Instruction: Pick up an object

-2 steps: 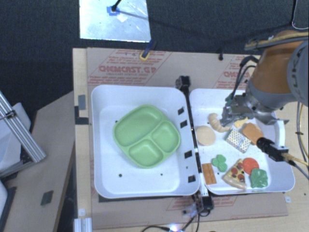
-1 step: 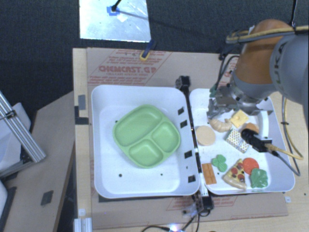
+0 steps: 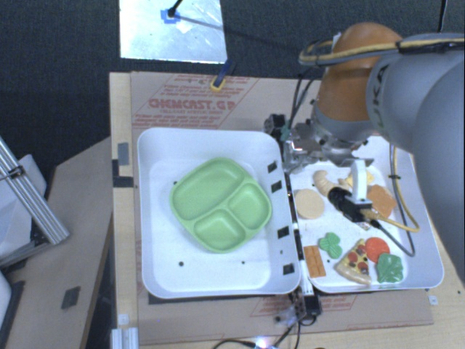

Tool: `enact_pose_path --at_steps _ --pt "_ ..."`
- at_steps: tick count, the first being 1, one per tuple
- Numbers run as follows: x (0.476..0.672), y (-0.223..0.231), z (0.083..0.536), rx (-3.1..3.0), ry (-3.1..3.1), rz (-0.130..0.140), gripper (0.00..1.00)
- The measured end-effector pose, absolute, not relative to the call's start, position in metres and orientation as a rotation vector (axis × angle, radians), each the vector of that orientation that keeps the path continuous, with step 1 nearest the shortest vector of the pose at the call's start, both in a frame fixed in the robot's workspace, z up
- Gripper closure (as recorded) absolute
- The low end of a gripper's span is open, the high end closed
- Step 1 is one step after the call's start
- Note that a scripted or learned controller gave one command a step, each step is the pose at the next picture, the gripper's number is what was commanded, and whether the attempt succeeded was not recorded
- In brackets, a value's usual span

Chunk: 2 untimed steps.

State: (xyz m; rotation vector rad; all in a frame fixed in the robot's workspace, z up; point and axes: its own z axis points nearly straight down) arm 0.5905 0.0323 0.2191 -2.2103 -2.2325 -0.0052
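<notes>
Gripper (image 3: 301, 150) hangs low over the far left corner of the right bin (image 3: 425, 264); whether it is spread or pressed together I cannot tell. Above it the grey arm (image 3: 407, 86) reaches in from the right and bends steeply down past its orange band, so the tool points into the bin. The left bin (image 3: 156, 217) holds a green plate (image 3: 221, 203) at its middle. Things to pick lie in the right bin: a pizza slice (image 3: 354, 260) toward the near edge, and a round biscuit (image 3: 310, 203) by the left wall, nearest the gripper. Both look like light, stiff, smooth toy pieces. The flat biscuit likely needs pinching across its rim, where it could slip.
</notes>
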Motion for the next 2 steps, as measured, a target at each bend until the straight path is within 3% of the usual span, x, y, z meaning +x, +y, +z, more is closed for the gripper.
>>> enact_pose_path --at_steps 2 --pt "0.629 0.100 0.214 -2.215 -2.229 -0.004 1.00"
